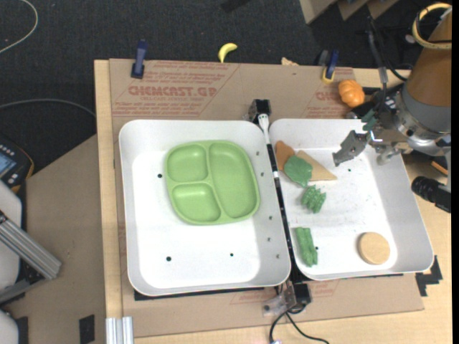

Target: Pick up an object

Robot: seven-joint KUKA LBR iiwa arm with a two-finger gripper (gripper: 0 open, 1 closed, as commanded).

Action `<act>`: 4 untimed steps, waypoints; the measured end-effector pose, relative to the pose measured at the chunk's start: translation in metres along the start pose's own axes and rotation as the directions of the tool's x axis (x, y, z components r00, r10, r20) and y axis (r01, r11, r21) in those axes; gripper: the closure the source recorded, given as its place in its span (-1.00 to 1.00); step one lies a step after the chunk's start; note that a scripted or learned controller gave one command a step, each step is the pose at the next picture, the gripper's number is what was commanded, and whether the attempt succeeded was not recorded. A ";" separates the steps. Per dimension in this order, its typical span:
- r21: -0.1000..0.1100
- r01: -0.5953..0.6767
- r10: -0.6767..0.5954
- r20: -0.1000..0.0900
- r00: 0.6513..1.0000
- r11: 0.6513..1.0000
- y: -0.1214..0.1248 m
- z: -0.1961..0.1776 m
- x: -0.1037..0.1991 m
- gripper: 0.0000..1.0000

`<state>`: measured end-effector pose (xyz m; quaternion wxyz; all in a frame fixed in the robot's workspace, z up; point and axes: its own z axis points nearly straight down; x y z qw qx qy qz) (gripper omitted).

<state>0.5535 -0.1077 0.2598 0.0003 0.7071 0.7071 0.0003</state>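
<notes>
The right bin [401, 206] holds several toy foods. A tan and orange wedge [319, 166] lies at its upper left, with a green rounded piece [297, 169] lying on it. Below them sit a small green leafy piece [313, 199] and a long green piece [305, 246]. A round tan disc [374, 248] rests near the front right. My gripper [364, 154] hangs over the bin's upper right, just right of the wedge, open, with nothing between its fingers [348, 147].
A green divided plate [212, 182] sits in the left bin [143, 249]. On the board behind the bins are a small orange fruit [351, 92], a yellow banana [227, 50] and blue clamps [139, 59]. Black clips [259, 110] join the bins.
</notes>
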 end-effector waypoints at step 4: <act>-0.011 0.003 -0.003 -0.002 1.000 1.000 -0.073 -0.036 0.130 1.00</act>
